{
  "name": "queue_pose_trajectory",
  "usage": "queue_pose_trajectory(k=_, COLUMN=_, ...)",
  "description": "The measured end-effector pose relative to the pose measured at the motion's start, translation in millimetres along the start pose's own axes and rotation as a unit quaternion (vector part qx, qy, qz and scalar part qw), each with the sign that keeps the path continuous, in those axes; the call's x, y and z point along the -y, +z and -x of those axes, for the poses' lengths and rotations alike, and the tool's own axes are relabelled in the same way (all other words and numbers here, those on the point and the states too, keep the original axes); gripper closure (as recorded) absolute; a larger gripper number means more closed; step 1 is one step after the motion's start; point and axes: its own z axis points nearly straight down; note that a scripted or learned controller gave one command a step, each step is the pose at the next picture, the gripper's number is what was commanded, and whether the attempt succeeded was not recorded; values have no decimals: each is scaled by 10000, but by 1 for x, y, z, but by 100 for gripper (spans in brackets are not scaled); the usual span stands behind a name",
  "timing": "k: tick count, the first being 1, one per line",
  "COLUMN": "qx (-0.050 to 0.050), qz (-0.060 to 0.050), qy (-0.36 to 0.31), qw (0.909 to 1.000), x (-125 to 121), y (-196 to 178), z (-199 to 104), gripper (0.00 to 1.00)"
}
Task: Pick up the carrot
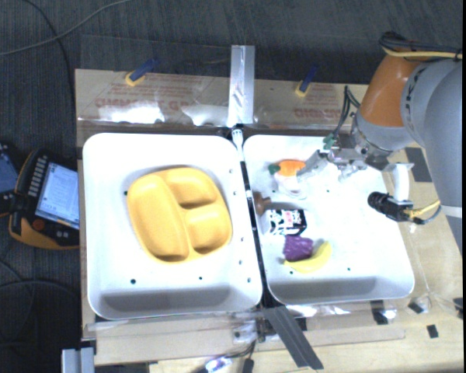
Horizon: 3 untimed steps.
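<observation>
Right bin (pixel 388 274) holds carrot (pixel 289 166), grapes (pixel 297 246), banana (pixel 314 259); jaws' state unclear

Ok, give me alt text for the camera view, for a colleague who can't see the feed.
The arm's pincer sits low in the right bin, right beside the orange carrot near the bin's far left corner. Nearer the camera lie a black-and-white item, purple grapes and a banana. The left bin holds a yellow divided tray.
</observation>
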Motion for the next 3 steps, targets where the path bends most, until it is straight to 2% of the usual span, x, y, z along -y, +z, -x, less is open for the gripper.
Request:
queue_pose_trajectory(k=1, qx=32, qz=3, qy=-414, qw=9991, x=-35, y=15, z=-15, gripper=0)
queue_pose_trajectory(k=2, qx=21, qz=49, qy=-1092, qw=9940, x=-39, y=42, z=6, gripper=0)
queue_pose_trajectory(k=3, qx=48, qz=39, qy=-1108, qw=9938, x=-39, y=33, z=6, gripper=100)
